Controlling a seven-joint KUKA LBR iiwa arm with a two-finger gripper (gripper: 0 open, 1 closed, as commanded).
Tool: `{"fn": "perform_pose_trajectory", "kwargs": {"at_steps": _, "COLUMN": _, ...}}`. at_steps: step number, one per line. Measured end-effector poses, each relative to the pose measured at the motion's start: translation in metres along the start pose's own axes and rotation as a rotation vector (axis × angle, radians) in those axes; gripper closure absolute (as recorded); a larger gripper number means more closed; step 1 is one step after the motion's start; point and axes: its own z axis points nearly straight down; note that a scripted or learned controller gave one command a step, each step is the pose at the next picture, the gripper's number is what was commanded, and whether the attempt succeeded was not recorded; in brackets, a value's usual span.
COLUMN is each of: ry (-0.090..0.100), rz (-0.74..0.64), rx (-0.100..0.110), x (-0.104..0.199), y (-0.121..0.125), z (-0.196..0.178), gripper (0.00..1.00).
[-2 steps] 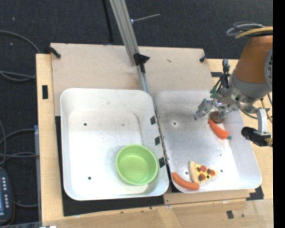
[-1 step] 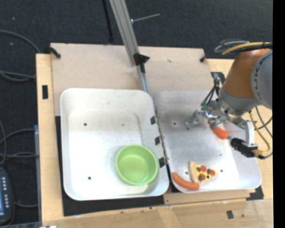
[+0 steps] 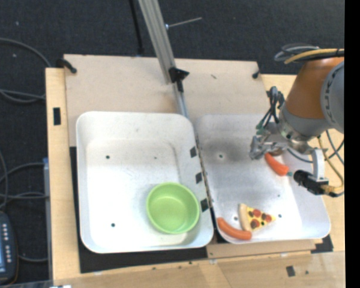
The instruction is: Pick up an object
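Arm enters from the right, orange band over the right bin (image 3: 228, 131), wrist bent downward so the gripper (image 3: 261, 150) hangs low above the bin floor near its far right part. Fingers are a small dark cluster under the wrist; whether they stand wide or narrow cannot be told from this angle. Just beside the claw, on its right and a little nearer the camera, lies an orange carrot-like piece (image 3: 277, 164), tilted; it looks close to the fingertips, possibly touching, but not seen between them, so no hold recorded. Judgement: the claw is set down here because this piece is the nearest candidate for pickup. Well nearer the camera from the claw, against the front wall, sit a pizza slice toy (image 3: 253, 217) and an orange sausage-shaped piece (image 3: 233, 230), just beside each other; likely slid to the edge of the shallow bin. Far to the claw's left, in the left bin (image 3: 96, 131), a green bowl (image 3: 173, 207) stands upright, out of the present approach.
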Motion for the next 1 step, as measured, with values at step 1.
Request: {"fn": "perform_pose_trajectory", "kwargs": {"at_steps": 1, "ry": 0.000, "rz": -0.004, "rx": -0.001, "x": 0.0009, "y": -0.0016, "z": -0.0443, "gripper": 1.00}}
